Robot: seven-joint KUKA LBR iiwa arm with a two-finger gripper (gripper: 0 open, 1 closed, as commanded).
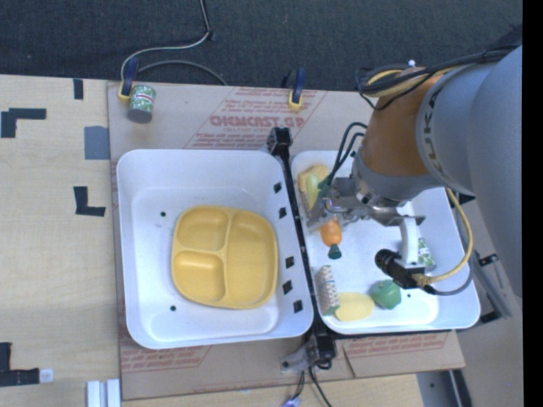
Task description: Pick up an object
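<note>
My gripper (327,212) is down in the right bin (454,312), near its left wall. An orange carrot-like piece with a green tip (333,234) lies right below it, touching or nearly touching. A pale yellow-green fruit (312,179) sits just behind the gripper, partly covered by it. Toward the front of this bin lie a ridged corn-like piece (327,288), a yellow lemon (354,308) and a green fruit (387,294). The arm's grey and orange wrist (407,142) hides the bin's back part.
In the left bin (140,227) lies a yellow divided plate (226,256). A black divider (293,227) with clips runs between the bins. A small green-labelled can (141,103) stands on the bench at the back left, beside a cable.
</note>
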